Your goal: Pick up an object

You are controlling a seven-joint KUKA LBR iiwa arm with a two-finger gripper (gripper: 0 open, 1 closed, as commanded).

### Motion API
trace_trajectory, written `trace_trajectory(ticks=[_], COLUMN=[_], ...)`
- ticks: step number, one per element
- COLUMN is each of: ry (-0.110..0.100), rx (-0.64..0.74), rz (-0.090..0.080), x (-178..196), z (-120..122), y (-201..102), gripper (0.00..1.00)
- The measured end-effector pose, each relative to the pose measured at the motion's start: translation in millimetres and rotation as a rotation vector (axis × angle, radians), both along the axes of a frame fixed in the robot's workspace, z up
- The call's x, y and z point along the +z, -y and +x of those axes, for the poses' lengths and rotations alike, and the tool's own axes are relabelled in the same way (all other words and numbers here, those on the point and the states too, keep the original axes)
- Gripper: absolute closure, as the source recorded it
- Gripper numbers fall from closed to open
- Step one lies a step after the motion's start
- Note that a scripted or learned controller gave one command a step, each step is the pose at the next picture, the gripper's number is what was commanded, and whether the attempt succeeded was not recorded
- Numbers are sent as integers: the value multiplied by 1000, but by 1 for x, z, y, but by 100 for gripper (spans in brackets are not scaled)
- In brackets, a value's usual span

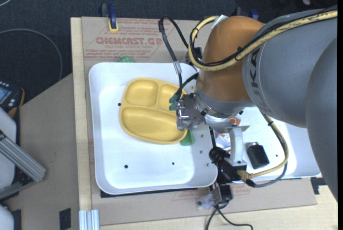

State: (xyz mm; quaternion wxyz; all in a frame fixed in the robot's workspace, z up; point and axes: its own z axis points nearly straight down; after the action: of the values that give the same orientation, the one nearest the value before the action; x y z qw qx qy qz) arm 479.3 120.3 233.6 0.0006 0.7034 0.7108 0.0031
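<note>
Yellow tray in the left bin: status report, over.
End effector down at the right edge of the yellow tray; grip unconfirmed. Tray flat in left bin. Green object beside end effector, partly hidden.

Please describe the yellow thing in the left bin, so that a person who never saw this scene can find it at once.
Look at the left white bin. In its upper middle lies a yellow divided plate, with three compartments, its right edge under the arm's end effector. It is the largest thing in that bin; the small green pieces at its right edge are far smaller.
</note>
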Motion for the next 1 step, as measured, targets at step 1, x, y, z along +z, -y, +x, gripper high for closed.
trace_trajectory(ticks=[1], ry=[2], rx=[1], rz=[2], x=[57], z=[0], y=[-83], gripper=[100])
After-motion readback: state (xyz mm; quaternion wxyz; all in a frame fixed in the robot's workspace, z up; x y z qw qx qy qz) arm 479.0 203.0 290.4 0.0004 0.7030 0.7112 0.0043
